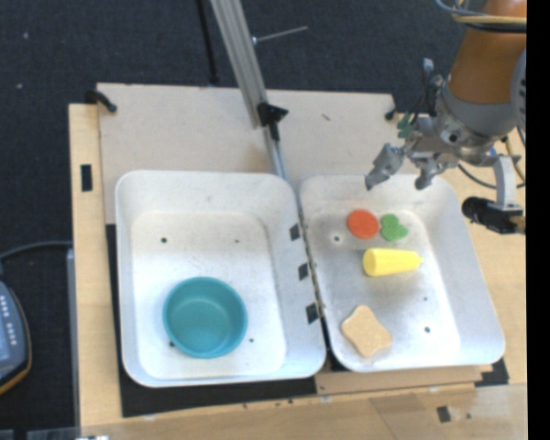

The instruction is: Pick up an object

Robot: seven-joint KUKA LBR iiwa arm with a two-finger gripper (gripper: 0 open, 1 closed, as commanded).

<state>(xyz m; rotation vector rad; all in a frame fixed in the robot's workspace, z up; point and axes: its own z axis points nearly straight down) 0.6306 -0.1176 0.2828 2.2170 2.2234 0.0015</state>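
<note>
Above the far edge of the right-hand shallow white bin (458,273), the two-finger gripper (404,174) hangs with its jaws spread apart and nothing between them; one finger (382,169) points down to the left, the other sits near the bin's far right corner. Both fingertips are clear of the bin floor and of every object.

Nearest to the gripper, a flat round orange-red piece (362,224) lies on the bin floor, and a small green piece (394,228) sits just beside it on its right, the two touching or almost so. Just in front of that pair lies a yellow cone-shaped piece (390,261) on its side, its narrow end pointing right. Closer to the near edge of the same bin, well apart from the others, rests a tan piece shaped like a slice of bread (366,331).

Behind the gripper rises the grey wrist with the orange band (488,58) of the arm, coming in from the right.

Across the divide, the left-hand shallow white bin (147,209) holds a teal round bowl (204,316), upright, near its front edge. A slanted metal rail (241,49) stands at the back of the wooden bench (183,126), between the two bins.
</note>
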